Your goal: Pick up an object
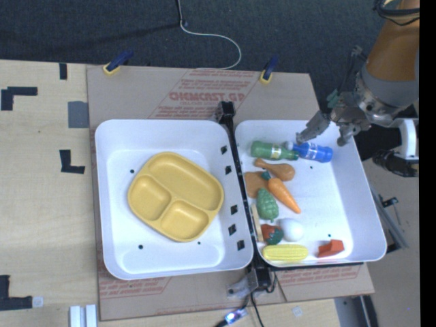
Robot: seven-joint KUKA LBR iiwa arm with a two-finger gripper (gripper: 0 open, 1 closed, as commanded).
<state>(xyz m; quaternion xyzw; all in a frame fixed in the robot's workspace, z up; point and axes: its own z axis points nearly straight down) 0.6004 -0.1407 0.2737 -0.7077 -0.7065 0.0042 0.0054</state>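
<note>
Camera view: hand (327, 129) spread wide above blue bottle (313, 152); cardboard (204, 95) print unreadable.

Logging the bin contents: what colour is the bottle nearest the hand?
Blue, with a white band; the bottle shows best in the camera view.

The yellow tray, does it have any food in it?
Empty. The yellow tray lies in the left bin, and all three of its compartments show bare yellow. The toy food sits in the right bin.

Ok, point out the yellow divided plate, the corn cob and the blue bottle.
yellow divided plate (176, 195): camera view, centre ridge.
corn cob (285, 253): camera view, middle of the cob.
blue bottle (315, 152): camera view, its body.
</note>
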